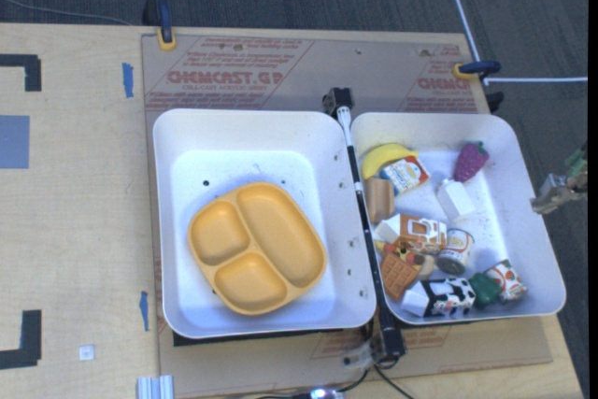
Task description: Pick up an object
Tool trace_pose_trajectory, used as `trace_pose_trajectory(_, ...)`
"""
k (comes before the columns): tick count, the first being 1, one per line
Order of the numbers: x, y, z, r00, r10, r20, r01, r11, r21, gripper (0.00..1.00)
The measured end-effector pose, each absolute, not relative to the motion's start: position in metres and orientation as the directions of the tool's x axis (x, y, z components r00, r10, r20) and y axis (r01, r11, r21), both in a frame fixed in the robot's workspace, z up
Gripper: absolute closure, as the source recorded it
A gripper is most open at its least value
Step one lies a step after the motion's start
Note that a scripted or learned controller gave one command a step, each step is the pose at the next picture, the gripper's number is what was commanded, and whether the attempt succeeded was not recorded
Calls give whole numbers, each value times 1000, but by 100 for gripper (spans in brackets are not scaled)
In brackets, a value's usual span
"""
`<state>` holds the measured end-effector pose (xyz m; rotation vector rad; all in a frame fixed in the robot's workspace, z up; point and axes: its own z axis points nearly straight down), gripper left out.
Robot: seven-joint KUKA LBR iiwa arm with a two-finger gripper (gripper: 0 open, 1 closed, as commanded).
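We see the left bin point(177, 201) carrying a yellow divided plate point(257, 246), the right bin point(523, 201) crowded with toy food point(420, 248). The gripper point(561, 192) (blurred at the right bin's right edge) may be approaching; finger state we cannot tell. Next: descend over one item.

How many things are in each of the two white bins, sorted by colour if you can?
Left bin:
Yellow divided plate: 1

Right bin:
Yellow banana: 1
Purple grapes: 1
White block: 1
Black-and-white cow: 1
Brown waffle: 1
Green item: 1
Other small packs, hard to separate: about 5

Total: about 12
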<state>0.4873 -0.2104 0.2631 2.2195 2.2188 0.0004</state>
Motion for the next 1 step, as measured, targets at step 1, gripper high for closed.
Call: trace_pose_trajectory(1,508,-157,147,-1,1000,1,1000,1,-1,100)
